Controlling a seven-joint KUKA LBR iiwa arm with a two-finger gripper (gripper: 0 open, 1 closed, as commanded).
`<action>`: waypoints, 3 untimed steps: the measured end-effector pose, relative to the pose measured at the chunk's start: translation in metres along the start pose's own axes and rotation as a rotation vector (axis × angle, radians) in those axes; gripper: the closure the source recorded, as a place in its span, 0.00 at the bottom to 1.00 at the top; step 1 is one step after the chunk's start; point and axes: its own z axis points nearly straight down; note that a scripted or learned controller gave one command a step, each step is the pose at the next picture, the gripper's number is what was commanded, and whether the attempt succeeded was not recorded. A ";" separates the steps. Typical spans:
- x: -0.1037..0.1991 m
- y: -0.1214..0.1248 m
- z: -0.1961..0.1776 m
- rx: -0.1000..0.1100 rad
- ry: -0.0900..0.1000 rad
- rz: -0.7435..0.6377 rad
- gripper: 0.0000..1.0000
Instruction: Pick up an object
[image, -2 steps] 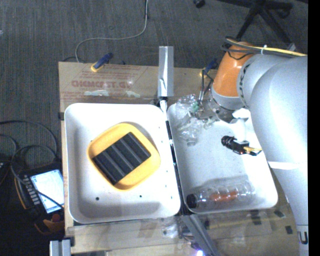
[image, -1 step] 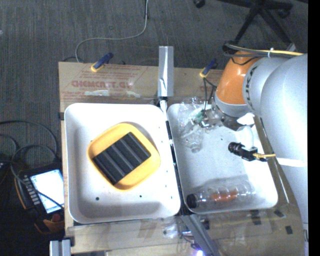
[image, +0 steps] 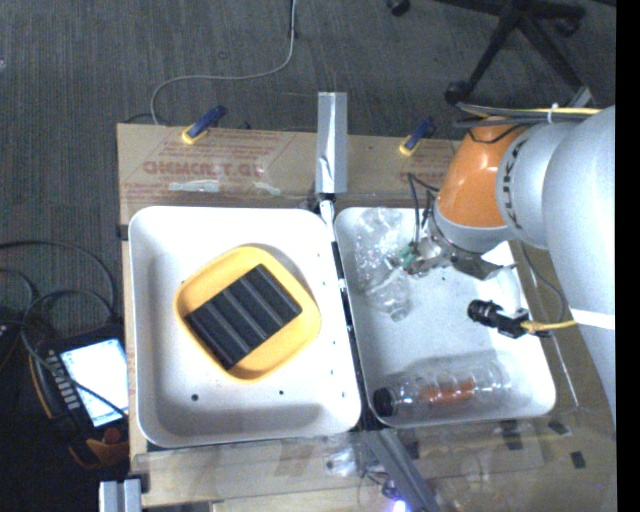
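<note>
My jaws (image: 415, 255) sit low in the right bin (image: 530, 400), by a crinkly clear wrapper (image: 380, 265). I cannot tell if they hold anything. A clear bottle (image: 445, 388) lies near the front.

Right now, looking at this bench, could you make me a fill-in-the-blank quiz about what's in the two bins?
1. The yellow tray with the ribbed black inset lies in the ____ bin.
2. The clear bottle lies on its ____.
3. The bottle's cap is ____.
4. The arm's band is ____.

Missing words: left; side; black; orange

Faint red print on cardboard (image: 215, 165), unreadable
</note>
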 end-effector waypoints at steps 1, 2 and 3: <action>-0.040 -0.004 0.001 0.001 0.001 -0.231 0.00; -0.040 -0.001 -0.015 -0.006 0.000 -0.231 1.00; 0.034 0.059 -0.092 0.010 0.009 -0.296 1.00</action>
